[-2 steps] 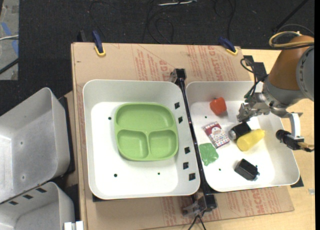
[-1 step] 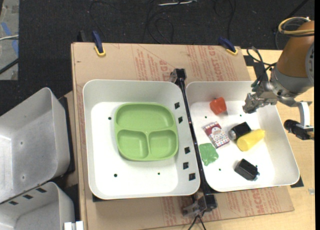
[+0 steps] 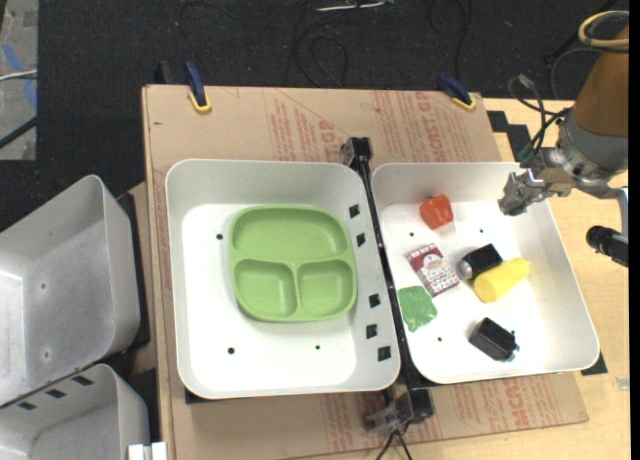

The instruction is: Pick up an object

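The right bin (image 3: 560,248) holds several small objects: an orange-red block (image 3: 436,212), a maroon and white card packet (image 3: 432,270), a yellow piece with a black end (image 3: 497,275), a green soft piece (image 3: 417,307) and a black block (image 3: 494,339). My gripper (image 3: 516,198) hangs over the bin's upper right part, right of the orange-red block and above the yellow piece. Nothing shows between its fingers.
The left bin (image 3: 200,278) carries a green divided tray (image 3: 294,262). A black divider (image 3: 375,248) runs between the two bins. Grey tubs (image 3: 60,278) stand off the bench at left. Clamps (image 3: 200,96) hold the cardboard at the far edge.
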Motion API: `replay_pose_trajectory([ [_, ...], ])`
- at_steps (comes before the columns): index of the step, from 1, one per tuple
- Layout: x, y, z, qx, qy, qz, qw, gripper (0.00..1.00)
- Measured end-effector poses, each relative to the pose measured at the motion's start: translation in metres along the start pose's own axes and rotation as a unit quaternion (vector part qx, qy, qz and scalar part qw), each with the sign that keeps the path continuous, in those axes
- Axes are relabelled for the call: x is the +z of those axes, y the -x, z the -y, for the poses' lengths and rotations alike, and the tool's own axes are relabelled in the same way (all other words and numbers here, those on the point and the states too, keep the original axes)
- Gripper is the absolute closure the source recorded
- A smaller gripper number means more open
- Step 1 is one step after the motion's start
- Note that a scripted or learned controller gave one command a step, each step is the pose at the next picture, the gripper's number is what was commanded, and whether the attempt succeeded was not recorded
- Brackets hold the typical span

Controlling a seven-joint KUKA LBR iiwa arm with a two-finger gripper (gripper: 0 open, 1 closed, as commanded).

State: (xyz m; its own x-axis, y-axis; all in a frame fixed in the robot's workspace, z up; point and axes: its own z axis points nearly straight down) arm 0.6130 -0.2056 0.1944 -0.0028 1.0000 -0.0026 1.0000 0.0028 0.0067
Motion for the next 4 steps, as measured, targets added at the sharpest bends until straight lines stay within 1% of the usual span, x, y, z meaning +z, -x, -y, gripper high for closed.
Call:
replay_pose_trajectory([
  [1,-0.025,0.0,-0.001,0.0,-0.001,0.0,1.0,1.0],
  [3,-0.017,-0.114,-0.018,-0.003,-0.003,-0.003,1.0,1.0],
  [4,-0.018,-0.168,-0.008,-0.002,-0.004,-0.003,1.0,1.0],
])
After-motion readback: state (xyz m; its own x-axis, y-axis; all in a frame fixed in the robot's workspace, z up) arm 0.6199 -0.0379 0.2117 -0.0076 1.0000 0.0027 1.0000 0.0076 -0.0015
